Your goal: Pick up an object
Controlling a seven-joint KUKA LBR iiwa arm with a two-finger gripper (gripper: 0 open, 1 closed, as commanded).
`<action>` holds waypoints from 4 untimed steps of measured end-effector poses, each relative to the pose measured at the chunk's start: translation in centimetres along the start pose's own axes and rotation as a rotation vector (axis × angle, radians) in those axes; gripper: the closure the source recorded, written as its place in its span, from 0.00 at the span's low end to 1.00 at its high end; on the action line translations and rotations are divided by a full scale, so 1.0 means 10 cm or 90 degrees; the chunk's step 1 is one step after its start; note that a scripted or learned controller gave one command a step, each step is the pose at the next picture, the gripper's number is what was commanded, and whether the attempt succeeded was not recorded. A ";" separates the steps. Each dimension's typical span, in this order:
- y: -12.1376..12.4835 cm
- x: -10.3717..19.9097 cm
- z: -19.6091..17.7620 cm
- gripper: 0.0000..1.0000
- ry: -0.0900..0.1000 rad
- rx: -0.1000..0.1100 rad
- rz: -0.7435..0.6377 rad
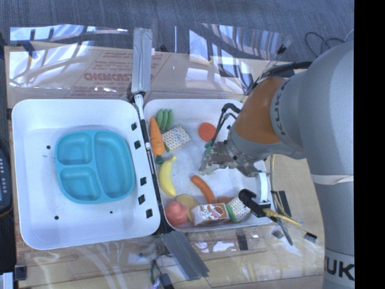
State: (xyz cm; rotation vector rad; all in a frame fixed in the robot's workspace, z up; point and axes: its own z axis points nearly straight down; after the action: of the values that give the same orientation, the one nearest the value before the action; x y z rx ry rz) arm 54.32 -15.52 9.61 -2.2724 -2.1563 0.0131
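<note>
My gripper (207, 164) is low over the middle of the right bin (187, 112), on bare floor between several toy foods. An orange sausage-shaped piece (203, 188) lies just below it. A red-orange round piece (207, 130) sits just above it. To its left are a yellow banana (166, 176), a carrot (156, 136), a patterned small box (175, 137) and a green vegetable (163, 118). Nothing is visibly held.
Along the right bin's front wall lie a pink round fruit (175, 213), a yellow piece (186, 201), a printed carton (209, 213) and a checkered small box (238, 209). The left bin (27, 179) holds a blue divided plate (94, 165). The arm covers the right bin's right side.
</note>
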 end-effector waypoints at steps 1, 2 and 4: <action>0.00 0.00 0.00 0.00 0.000 0.000 0.000; -0.64 0.19 0.07 0.00 0.001 -0.004 0.021; -0.64 0.18 0.00 0.00 0.000 -0.001 0.020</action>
State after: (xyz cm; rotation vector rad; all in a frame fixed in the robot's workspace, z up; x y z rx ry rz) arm 48.05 -13.40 9.67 -2.3063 -2.1219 0.0107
